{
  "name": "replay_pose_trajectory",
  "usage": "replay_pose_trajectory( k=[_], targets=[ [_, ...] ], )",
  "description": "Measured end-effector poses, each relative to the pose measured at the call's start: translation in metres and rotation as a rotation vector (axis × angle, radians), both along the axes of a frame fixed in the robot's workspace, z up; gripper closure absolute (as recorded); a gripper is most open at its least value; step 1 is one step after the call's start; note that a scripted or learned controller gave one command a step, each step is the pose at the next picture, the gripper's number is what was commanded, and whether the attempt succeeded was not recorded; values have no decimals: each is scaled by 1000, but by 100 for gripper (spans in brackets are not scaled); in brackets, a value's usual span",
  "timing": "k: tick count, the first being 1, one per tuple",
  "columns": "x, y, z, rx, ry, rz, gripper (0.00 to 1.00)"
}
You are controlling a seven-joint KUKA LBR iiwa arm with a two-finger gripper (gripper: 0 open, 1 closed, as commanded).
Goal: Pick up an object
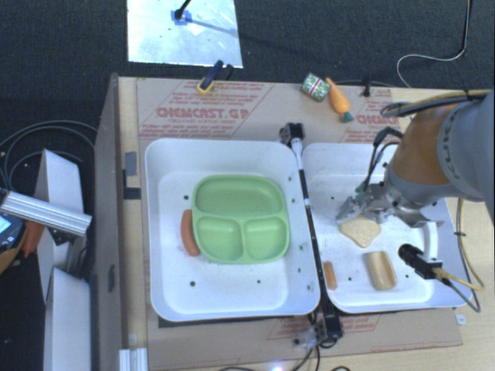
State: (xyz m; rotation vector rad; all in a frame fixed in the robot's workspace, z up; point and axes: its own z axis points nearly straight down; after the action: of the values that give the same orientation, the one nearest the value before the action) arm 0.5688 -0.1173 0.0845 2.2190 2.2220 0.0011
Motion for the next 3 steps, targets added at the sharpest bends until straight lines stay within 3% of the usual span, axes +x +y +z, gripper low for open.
replay_pose_trajectory(
  k=[1,2,3],
  targets=[
    [85,-20,2,-1,-2,3,0],
    [45,11,32,0,-2,2,0],
    [26,8,32,0,1,0,0]
  ],
)
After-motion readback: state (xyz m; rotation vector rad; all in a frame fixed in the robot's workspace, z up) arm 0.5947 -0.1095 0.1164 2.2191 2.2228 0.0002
